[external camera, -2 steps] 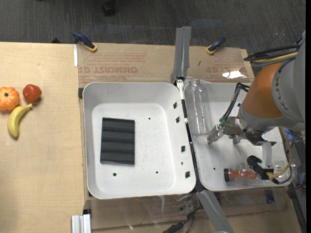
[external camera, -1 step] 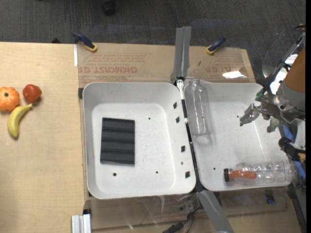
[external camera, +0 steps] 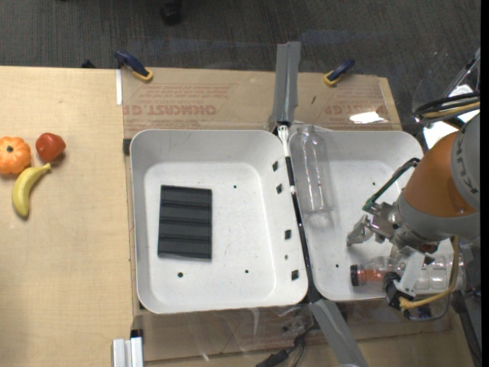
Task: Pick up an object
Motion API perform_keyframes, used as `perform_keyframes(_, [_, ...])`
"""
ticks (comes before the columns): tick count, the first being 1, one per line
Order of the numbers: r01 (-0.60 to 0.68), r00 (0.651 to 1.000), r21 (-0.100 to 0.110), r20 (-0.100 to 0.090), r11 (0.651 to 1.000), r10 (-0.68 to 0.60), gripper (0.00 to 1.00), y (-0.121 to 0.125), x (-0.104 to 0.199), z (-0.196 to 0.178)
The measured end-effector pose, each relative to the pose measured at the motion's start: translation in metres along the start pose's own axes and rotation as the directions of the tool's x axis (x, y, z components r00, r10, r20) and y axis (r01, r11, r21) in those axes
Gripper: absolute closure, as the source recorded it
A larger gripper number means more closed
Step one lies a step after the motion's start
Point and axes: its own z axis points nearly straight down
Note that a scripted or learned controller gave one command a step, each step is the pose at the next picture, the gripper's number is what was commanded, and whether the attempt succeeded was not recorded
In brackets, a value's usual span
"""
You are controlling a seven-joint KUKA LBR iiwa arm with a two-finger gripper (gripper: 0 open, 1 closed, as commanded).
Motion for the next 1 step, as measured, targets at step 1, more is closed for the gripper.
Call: perform_keyframes(1, [-0.218,0.976,-0.003,0.001,0.976,0.218,0.00,0.0204,-0.0314,-0.1697])
